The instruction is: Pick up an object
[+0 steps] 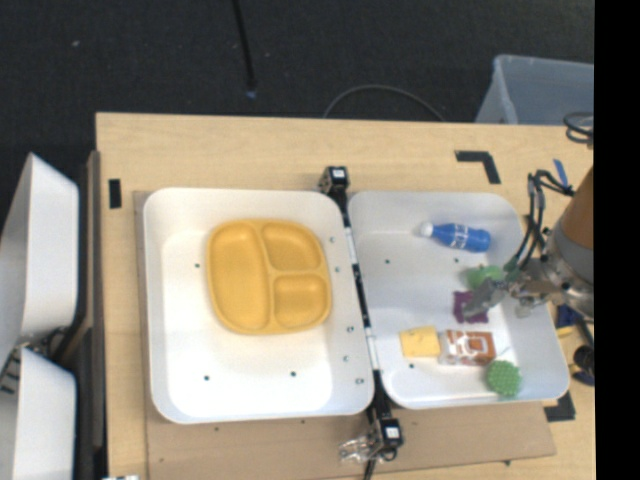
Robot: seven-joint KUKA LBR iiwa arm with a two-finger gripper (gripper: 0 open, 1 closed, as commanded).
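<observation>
You've got two shallow white bins side by side on a pale wood-grain bench (250,148), smooth plastic with rounded corners, small dark dots on the floors.

Left bin (170,368): one yellow tray (268,274), matte plastic, rounded square, split into three compartments, one long on the left and two smaller on the right. Nothing in any compartment.

Right bin (400,228): the small stuff.
- Blue bottle (457,235) with a white cap, lying on its side near the far wall. It has a label band but the writing is too small to read.
- Purple block (470,306), blocky and dull, mid-bin.
- Green piece (490,275) just behind the purple block, partly covered by the gripper, so the shape is unclear.
- Yellow card (420,344), flat and rectangular, near the front.
- Brown packet (470,347), touching the card's right side, glossy with a white patch. Print is unreadable.
- Green ball (503,378), bumpy texture, in the front right corner.

The gripper (500,290) is low over the right bin, coming in from the right, right by the purple block and the green piece. Its metal parts blur together there; I can't tell if it's spread or pinched, and can't confirm anything is in it. It's possibly touching the purple block.

A dark cable (240,28) runs across the black floor behind the bench.
</observation>
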